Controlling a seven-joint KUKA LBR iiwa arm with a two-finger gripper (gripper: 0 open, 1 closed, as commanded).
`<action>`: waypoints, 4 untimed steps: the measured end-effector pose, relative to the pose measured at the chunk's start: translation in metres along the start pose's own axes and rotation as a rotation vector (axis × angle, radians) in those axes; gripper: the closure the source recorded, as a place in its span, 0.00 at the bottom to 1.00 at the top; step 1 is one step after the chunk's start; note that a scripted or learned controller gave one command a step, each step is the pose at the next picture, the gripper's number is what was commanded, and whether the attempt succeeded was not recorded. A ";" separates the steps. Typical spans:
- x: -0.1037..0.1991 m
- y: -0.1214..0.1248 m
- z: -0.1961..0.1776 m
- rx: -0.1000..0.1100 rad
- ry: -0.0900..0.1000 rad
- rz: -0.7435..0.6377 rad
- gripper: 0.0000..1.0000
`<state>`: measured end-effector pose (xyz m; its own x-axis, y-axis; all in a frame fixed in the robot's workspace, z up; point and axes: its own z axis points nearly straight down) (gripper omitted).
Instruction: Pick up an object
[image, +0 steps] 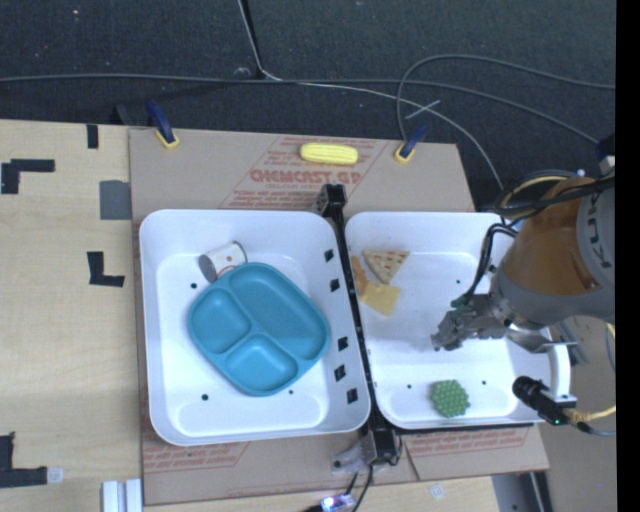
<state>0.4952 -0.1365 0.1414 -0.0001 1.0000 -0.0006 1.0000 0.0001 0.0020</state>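
Two shallow white bins are sitting side by side on a cardboard-covered bench. In the left bin (160, 300), a blue divided plate (258, 327) is lying near the centre, with a small cup (222, 260) tipped on its side just beside its upper left edge. In the right bin (440, 245), flat tan wedges (380, 275) are lying near the upper left corner, and a green bumpy ball (450, 398) is resting near the lower edge. The grey arm with its orange band (545, 250) is reaching in from the right of the frame. Its gripper (452, 330) is hovering over the middle of the right bin, above the green ball and apart from it. Nothing is showing between the fingers; whether they are released or clenched, I cannot tell. A yellow object (328, 154) is lying on the cardboard above the bins.
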 end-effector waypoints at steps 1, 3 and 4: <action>-0.005 -0.002 -0.061 -0.003 -0.001 -0.001 1.00; 0.042 0.027 -0.103 0.002 0.002 -0.006 1.00; 0.093 0.046 -0.109 0.002 0.002 -0.007 1.00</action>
<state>0.5412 -0.0434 0.2507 -0.0069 1.0000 0.0018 1.0000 0.0069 -0.0004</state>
